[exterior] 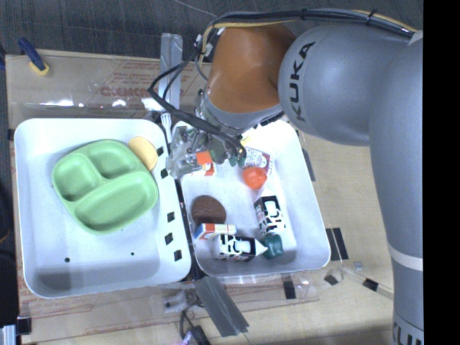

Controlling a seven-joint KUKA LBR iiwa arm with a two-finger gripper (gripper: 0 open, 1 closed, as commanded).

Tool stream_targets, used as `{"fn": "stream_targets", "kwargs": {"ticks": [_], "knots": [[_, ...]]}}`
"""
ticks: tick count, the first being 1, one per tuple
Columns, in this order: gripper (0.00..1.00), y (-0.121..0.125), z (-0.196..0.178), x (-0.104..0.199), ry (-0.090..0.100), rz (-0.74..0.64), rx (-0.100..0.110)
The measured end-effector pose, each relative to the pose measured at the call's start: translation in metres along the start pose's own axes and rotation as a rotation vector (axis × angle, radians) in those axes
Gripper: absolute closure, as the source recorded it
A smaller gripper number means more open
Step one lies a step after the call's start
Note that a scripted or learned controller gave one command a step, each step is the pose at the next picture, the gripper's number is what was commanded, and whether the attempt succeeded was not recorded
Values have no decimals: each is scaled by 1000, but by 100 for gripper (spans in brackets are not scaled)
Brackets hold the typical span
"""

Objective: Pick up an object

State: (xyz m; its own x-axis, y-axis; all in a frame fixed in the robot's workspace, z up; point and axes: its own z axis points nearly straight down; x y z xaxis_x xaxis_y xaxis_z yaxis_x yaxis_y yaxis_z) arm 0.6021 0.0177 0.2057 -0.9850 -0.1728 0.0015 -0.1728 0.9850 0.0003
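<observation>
**Objects in right bin, pincer low at its upper left corner**

Objects for picking lie in the right bin (310, 214), which I take as the landmark. Near its centre left: a dark brown round object (208, 208), flat-looking, matte. Just below that, a small carton (215, 230) with an orange-red top edge and white side. Touching the carton's lower right, a black-and-white patterned box (237, 246) lying on its side. A second black-and-white patterned box (270, 216) sits toward the bin's right, tilted, with a teal object (274, 247) just beside its lower end. In the upper middle, an orange-red round object (254, 177) lies against a white and red packet (260, 160).

Pincer (188, 158) is down at the bin's upper left corner, over the dividing wall between the bins. A small orange piece (205, 162) shows just beside its metal parts; whether it is gripped cannot be told, and how far the pincer is open cannot be told either.

Left of the right bin: the left bin (36, 214) holds a green divided plate (106, 184) with a yellow object (143, 150) touching its upper right rim.

Both bins rest on the desk (352, 286).
</observation>
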Motion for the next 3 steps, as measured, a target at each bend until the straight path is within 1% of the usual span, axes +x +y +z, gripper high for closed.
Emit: {"fn": "stream_targets", "kwargs": {"ticks": [1,2,3], "knots": [[100,91,-29,-10,-5,125,-1],[100,148,-59,-2,-6,228,-1],[100,179,-77,1,-5,417,0]]}}
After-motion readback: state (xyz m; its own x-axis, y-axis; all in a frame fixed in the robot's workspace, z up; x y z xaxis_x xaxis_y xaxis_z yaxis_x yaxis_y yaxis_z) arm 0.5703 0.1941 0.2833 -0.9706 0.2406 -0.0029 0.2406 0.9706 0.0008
